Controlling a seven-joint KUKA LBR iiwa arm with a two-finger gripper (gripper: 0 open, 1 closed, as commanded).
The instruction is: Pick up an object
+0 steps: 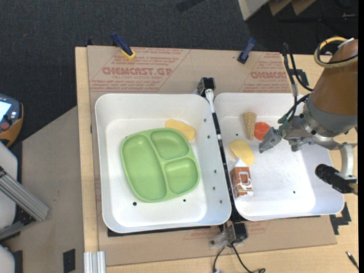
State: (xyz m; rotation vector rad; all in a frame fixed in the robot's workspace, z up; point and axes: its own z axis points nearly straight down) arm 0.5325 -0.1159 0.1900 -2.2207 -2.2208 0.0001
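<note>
Nearest you, an orange-and-white packet [242, 182] is lying at the right bin's [296, 206] left edge, with a yellow piece [242, 151] just above it. You're seeing the gripper [271, 143] hovering over that bin near a red-orange item [261, 130] and a tan cone [249, 123]; I cannot tell its state. A green divided plate [159, 164] is sitting in the left bin [108, 152], a yellow object [181, 128] touching its rim.

Blue clamps [123, 45] on cardboard [187, 67]
</note>
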